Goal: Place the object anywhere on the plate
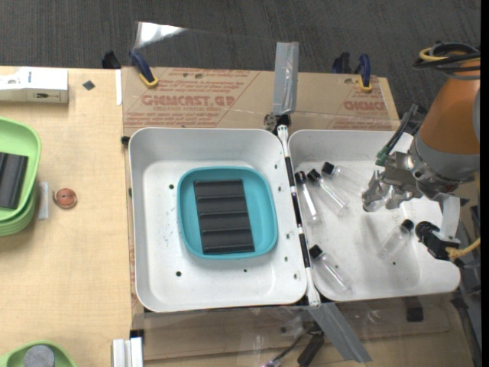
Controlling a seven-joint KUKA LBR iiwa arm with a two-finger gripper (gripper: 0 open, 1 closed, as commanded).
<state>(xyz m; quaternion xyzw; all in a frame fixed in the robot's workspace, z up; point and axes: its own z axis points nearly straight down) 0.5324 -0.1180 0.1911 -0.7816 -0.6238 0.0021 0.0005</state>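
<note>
Pick-up step judged in hand. Hand (380, 193) seen low over right bin (428, 281), among clear vials (334, 198) with black caps; grip state cannot be told. Teal plate (263, 205) lies in left bin (153, 266). Next: vial to be secured, carried left.

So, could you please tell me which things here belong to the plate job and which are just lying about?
Job: claw; clear vials in right bin; teal plate in left bin.

Lying about: green tray, white box, small copper disc.
</note>
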